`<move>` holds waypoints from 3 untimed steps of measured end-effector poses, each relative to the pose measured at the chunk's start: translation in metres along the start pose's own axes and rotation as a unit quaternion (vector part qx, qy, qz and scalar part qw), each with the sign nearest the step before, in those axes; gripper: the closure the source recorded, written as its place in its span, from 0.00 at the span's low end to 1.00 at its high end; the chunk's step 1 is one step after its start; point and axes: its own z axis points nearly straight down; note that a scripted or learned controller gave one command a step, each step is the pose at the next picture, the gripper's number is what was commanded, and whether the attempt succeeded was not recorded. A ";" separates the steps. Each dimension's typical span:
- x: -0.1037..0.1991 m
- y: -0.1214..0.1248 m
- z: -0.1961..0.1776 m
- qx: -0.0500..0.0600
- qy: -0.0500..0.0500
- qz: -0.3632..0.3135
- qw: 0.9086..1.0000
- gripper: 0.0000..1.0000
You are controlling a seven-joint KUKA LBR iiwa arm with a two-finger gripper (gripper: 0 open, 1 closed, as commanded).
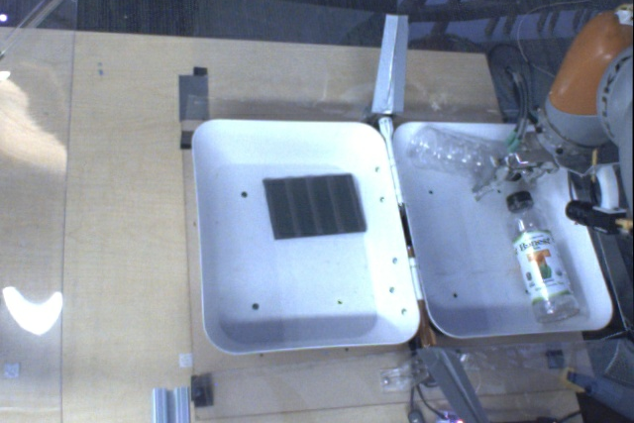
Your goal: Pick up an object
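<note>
Honestly, my claw (517, 163), grip unreadable, hangs near the right bin's (466, 317) far edge; the slick bottle (541, 269) could roll away.

A dark ribbed mat (314, 206) lies flat in the left bin (223, 312).

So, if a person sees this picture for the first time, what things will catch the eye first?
Probably the dark ribbed rectangular pad lying flat in the middle of the left bin, because it contrasts strongly with the white. Next comes the clear bottle with a label lying on its side in the right bin, near its right wall. Above it, the arm's orange band stands out, with the pincer over a crumpled clear plastic item.
</note>
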 end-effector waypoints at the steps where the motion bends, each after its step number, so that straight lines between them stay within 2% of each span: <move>1: -0.006 -0.001 0.000 -0.003 -0.005 -0.044 0.999 0.00; 2: -0.002 -0.001 -0.028 -0.013 -0.008 -0.017 1.000 0.00; 3: -0.002 -0.003 -0.037 -0.008 -0.008 -0.018 1.000 1.00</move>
